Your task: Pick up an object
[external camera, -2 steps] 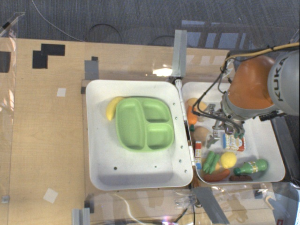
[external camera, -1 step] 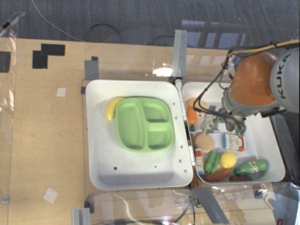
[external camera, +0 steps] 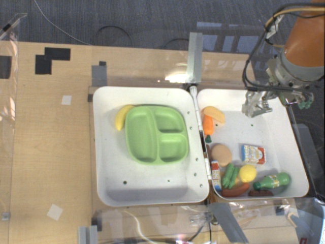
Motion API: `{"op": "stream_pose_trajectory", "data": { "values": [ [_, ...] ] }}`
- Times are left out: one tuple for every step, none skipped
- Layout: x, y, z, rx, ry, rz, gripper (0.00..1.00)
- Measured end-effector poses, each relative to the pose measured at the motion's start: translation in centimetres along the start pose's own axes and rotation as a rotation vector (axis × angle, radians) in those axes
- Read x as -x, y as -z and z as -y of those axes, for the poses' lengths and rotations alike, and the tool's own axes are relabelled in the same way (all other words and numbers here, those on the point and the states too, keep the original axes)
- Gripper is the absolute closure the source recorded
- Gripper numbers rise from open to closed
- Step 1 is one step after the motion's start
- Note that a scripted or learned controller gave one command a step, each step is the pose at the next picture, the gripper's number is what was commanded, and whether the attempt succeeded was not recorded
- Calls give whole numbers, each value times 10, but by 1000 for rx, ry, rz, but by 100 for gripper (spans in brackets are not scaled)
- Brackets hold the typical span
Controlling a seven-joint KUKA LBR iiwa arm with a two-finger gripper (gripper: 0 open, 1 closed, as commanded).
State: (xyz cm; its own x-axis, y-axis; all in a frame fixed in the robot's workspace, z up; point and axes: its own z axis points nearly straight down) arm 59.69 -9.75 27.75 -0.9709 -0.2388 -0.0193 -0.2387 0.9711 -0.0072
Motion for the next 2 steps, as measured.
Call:
{"op": "stream_pose_trajectory", "data": {
  "values": [
    [-50,-32,47,4,247,-10,100],
    [-108,-95,87,8,429,-14,100]
  ]
}}
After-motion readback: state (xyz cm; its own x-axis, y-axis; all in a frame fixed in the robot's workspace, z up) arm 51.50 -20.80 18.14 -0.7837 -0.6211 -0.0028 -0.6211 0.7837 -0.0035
